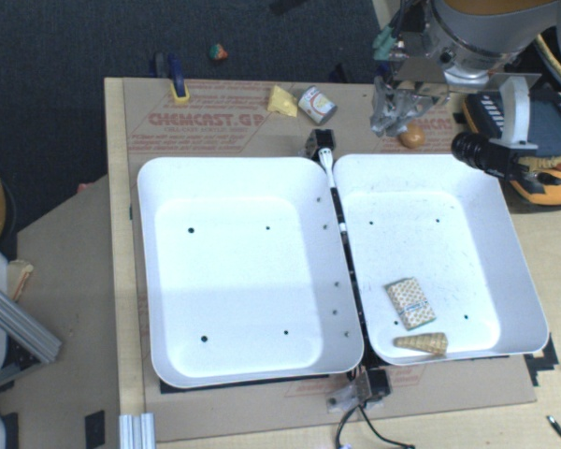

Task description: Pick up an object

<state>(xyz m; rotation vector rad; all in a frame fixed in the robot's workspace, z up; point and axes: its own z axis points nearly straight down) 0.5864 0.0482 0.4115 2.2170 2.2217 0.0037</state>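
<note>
Camera view, operator: your gripper [399, 120] hangs beyond the far rim of the right bin [505, 251], over the brown bench board, and whether it is open or closed you cannot tell from this angle. Nothing can be seen gripped in it. Just beside it, toward the arm's side, a small orange-brown ball [411, 137] sits on the board. Well below it, inside the right bin near the front wall, you have a patterned packet [410, 302] and, just in front of that, a waffle cone [422, 343] lying flat. Away to its other side lies the left bin [168, 185].
</note>
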